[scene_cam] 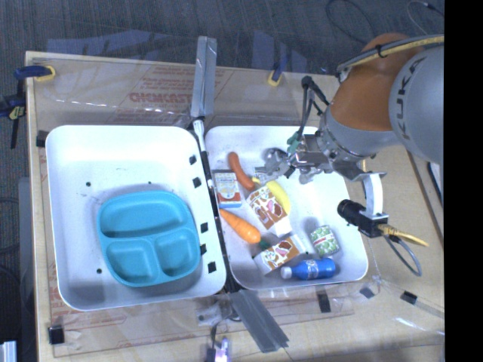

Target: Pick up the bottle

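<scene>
Two claw (273, 163) fingers, spread how far I cannot tell, hang above the banana (278, 195), well apart from the bottle (311, 269).

Bottle (312, 269) glossy blue plastic; tray (148, 237) matt plastic.

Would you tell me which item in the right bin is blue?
The bottle, lying on its side at the bin's near edge, white cap pointing left; it alone there is blue.

Grey arm (423, 104), orange band, metal hand (290, 161).
</scene>
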Tool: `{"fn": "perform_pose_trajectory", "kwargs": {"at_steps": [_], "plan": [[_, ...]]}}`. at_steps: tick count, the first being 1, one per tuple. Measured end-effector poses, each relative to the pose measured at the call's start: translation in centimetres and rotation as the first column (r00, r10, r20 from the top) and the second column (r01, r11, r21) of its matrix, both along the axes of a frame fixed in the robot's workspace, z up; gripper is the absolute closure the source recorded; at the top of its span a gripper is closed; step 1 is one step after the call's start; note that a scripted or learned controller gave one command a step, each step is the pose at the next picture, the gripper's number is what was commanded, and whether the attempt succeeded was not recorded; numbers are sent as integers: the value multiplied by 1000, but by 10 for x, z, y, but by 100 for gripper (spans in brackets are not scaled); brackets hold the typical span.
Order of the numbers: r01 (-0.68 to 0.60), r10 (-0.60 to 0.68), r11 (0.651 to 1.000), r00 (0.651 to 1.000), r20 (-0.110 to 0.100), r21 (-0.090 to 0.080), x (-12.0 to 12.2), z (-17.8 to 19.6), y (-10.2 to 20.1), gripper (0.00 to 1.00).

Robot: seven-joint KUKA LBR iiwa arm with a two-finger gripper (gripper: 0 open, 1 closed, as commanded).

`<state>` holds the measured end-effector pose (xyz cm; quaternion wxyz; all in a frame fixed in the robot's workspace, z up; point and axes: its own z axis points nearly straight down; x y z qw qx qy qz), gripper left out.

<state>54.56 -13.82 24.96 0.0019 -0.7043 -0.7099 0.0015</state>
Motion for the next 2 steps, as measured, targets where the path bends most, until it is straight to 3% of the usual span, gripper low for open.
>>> {"fn": "perform_pose_trajectory", "kwargs": {"at_steps": [1, 2], "plan": [[85, -85, 996, 996, 0, -1, -28, 14, 102, 0], [83, -83, 997, 997, -2, -1, -28, 24, 101, 100]]}}
